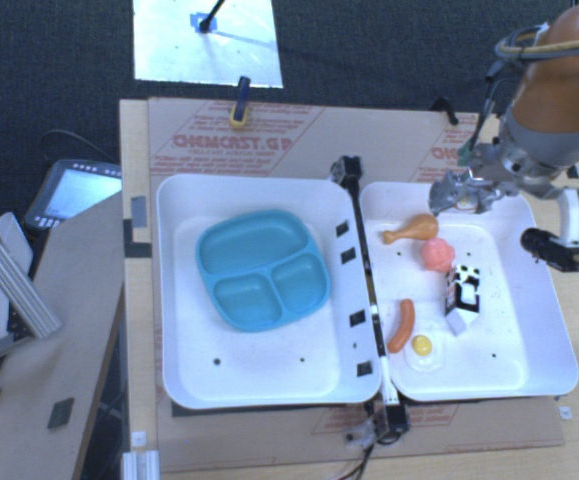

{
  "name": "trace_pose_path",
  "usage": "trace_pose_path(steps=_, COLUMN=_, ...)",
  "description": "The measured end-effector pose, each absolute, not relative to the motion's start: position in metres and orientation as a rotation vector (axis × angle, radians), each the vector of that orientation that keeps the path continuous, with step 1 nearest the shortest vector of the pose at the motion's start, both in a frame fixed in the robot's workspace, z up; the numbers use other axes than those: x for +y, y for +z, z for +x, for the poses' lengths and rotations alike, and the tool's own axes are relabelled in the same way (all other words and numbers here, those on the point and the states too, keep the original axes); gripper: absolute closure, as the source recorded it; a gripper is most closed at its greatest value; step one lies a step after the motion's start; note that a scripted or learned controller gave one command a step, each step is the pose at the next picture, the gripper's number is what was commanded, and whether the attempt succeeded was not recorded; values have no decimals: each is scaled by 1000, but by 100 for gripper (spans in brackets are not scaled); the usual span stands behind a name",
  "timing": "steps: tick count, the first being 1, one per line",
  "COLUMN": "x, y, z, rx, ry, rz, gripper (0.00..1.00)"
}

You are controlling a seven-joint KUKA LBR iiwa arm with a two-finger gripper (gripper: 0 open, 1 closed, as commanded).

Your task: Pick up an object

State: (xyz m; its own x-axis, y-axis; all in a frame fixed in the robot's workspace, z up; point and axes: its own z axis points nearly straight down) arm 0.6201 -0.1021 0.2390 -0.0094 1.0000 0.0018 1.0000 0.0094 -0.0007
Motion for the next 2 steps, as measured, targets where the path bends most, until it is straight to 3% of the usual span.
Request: trace_pose_path(steps=2, x=-1, y=235, z=586, rx=-2230, ry=0, rz=-2210, gripper=100)
